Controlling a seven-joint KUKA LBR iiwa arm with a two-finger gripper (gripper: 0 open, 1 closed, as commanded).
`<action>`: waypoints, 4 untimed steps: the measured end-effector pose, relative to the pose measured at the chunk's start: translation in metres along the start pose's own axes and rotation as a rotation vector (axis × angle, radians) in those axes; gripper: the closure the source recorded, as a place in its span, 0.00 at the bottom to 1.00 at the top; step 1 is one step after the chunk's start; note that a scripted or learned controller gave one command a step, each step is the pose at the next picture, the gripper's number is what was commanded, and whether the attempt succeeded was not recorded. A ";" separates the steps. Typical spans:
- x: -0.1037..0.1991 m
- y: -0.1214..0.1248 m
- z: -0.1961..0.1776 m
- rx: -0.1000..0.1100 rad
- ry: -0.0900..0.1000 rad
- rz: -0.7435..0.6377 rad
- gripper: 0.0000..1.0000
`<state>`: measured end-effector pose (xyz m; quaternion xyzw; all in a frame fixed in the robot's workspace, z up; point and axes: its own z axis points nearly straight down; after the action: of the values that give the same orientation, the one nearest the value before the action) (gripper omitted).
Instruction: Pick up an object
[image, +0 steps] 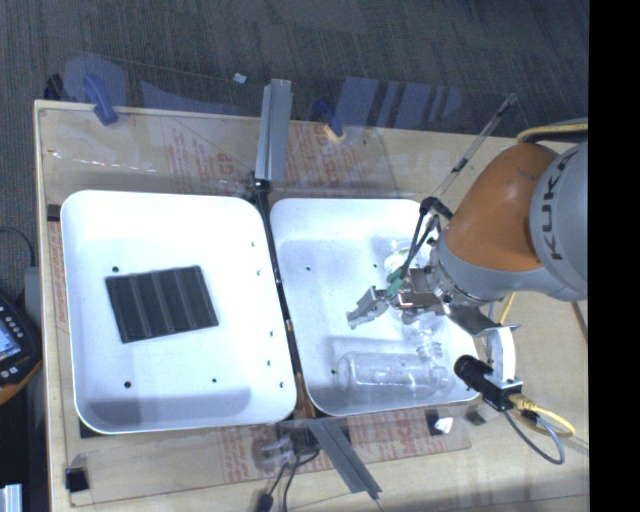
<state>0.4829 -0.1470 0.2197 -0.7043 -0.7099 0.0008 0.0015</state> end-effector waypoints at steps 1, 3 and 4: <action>0.011 -0.005 -0.041 -0.005 -0.002 0.135 0.00; -0.021 -0.006 0.086 0.000 0.000 0.012 0.00; -0.044 -0.006 0.016 -0.003 -0.001 0.094 0.00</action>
<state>0.4774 -0.1908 0.2032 -0.7369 -0.6760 -0.0001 0.0001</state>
